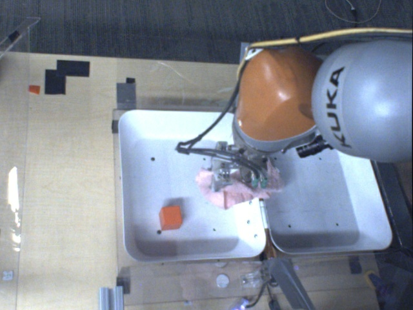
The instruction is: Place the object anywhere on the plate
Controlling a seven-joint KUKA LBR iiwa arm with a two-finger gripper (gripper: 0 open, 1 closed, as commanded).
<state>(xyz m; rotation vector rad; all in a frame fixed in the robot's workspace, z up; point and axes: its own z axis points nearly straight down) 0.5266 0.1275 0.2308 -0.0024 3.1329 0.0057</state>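
Observation:
A small orange block (171,217) lies on the floor of the left white bin (148,173), near its front left corner. A pink plate (227,194) rests at the right side of that bin, against the divider, and the arm hides most of it. My gripper (227,173) hangs directly over the plate, under the orange wrist band (274,102). It is well to the right of the block and apart from it. I see nothing between it and the plate.
The right white bin (335,218) sits next to the left one and the grey arm (361,89) covers its back half. Black markers (63,75) and a small orange tag (34,90) lie on the wooden bench at far left.

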